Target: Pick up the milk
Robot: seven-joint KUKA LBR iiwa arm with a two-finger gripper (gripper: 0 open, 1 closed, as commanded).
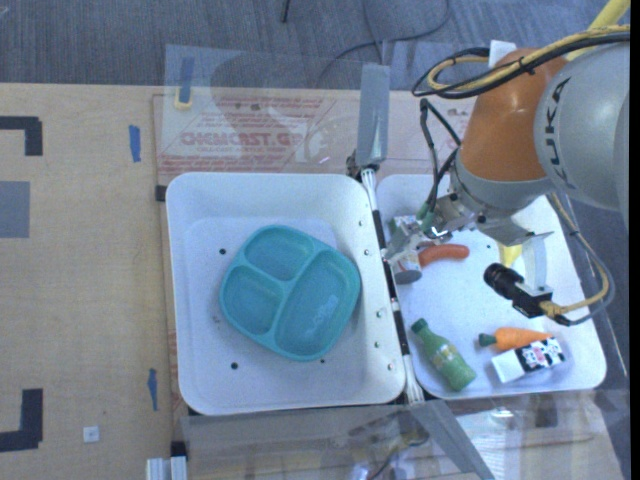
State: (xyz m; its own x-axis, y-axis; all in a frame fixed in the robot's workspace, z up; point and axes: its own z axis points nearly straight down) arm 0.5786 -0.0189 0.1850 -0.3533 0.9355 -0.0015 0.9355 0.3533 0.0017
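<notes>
The milk (528,359) is a small white carton with black patches, lying on its side near the front right corner of the right bin (590,368). My gripper (404,250) hangs low at the left side of that bin, close to the wall between the bins, well to the left of and behind the milk. An orange sausage (444,254) lies just to the right of the gripper. The grey arm with its orange band (505,123) covers the back of the right bin.
A green bottle (443,354) lies in the front left of the right bin, and a carrot (514,337) touches the milk's back edge. A yellow item (509,256) peeks out under the arm. The left bin (200,368) holds a teal divided plate (291,291).
</notes>
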